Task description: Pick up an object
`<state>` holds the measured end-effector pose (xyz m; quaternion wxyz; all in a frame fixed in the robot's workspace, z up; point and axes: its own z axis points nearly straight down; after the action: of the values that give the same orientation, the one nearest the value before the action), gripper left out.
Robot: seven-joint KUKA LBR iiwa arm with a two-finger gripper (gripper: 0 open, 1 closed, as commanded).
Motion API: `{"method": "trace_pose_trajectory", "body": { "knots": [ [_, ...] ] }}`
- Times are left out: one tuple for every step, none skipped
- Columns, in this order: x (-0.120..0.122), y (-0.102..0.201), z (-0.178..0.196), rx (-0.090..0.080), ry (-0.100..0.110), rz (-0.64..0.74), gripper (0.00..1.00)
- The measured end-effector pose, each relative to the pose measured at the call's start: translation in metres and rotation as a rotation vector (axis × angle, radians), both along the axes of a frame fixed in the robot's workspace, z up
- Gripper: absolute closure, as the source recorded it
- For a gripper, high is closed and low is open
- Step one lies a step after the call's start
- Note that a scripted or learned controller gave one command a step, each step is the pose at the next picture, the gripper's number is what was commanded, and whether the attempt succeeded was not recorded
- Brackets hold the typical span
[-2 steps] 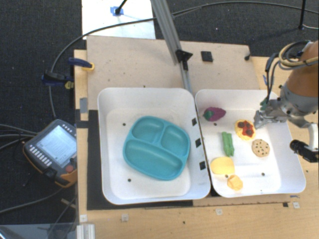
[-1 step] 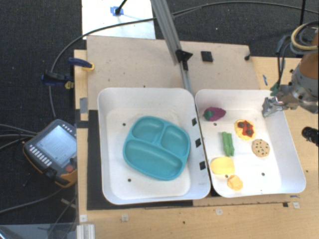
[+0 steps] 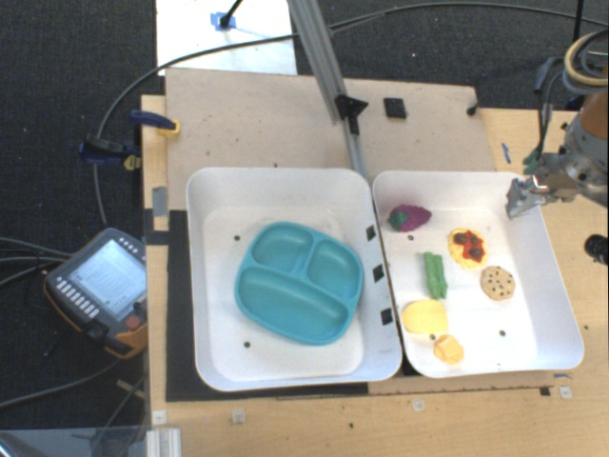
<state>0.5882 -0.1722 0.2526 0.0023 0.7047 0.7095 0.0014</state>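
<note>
No readable text, label, brand, number or sign anywhere. Lit screen on the handheld pendant [image 3: 101, 276] left of the table [image 3: 285, 122]: pale lines too small and blurred to read. Rows of buttons beside that screen, unmarked as far as visible. Small black tag [image 3: 395, 109] on the table: blank at this size.

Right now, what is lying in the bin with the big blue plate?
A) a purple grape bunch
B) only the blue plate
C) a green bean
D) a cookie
B: the blue divided plate lies alone in the left bin, while the cookie, the purple grapes and the green bean all lie in the right bin.
</note>
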Motion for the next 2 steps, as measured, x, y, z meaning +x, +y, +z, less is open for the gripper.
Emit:
{"method": "trace_pose_trajectory", "body": {
  "knots": [
    [-0.018, 0.054, 0.004, 0.002, 0.005, 0.002, 1.00],
    [-0.022, 0.098, 0.003, 0.002, 0.004, 0.002, 1.00]
  ]
}}
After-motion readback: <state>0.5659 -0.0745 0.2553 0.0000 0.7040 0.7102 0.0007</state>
